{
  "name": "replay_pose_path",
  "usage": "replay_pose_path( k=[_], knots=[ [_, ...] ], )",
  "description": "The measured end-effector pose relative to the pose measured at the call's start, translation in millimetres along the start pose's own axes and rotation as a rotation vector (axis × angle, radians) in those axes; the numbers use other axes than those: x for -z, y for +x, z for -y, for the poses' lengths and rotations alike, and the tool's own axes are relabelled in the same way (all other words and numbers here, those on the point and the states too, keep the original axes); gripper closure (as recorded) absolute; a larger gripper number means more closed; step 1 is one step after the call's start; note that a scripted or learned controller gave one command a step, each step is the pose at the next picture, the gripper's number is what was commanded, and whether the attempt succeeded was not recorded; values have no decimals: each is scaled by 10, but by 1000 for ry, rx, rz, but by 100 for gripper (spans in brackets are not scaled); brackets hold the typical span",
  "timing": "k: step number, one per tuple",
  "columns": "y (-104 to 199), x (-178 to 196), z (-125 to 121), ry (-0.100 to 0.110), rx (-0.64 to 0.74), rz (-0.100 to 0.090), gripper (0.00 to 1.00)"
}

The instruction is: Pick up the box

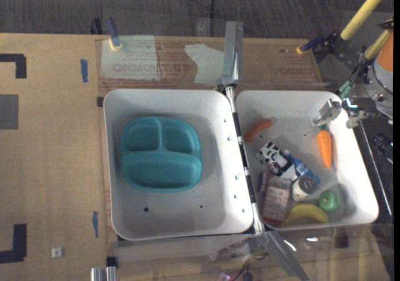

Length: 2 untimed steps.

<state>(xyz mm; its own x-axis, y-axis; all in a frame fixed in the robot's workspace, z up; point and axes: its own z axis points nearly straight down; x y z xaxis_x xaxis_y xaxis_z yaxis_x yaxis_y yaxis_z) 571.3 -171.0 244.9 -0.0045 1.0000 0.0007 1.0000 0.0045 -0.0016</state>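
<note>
Subject of inspection: the right-hand white bin (369, 208), which holds the clutter. The gripper (328, 113) stands over the upper right part of this bin, near its far wall, with a carrot (324, 148) just below it in the view. Whether the gripper is spread or closed cannot be told at this angle. The box (275, 197) is judged to be the flat reddish-brown pack lying in the lower left part of the same bin, close against the wall shared with the left bin (119, 211). Its long axis runs roughly up and down the view, nearly parallel to that shared wall. The governing relation is therefore diagonal: the box lies down and to the left of the gripper in the view, on the opposite side of the bin, well apart from it. A black-and-white patterned carton (273, 157) sits just above the box and could also answer to the task's wording; this cannot be settled from the view. The box is crowded: a small can (304, 187) sits beside its right edge and a banana (306, 213) at its lower right corner, with a green apple (329, 200) further right. In my judgement the approach has not begun, and a grip across the short width is the more workable, though the can and wall leave little room.
</note>
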Motion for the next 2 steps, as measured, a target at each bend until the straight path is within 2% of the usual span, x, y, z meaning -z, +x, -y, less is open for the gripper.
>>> replay_pose_path(
  k=[1, 2],
  knots=[
    [59, -1443, 825, -4, -162, 1, 0],
    [268, -1562, 37, -12, -174, 4, 0]
  ],
)
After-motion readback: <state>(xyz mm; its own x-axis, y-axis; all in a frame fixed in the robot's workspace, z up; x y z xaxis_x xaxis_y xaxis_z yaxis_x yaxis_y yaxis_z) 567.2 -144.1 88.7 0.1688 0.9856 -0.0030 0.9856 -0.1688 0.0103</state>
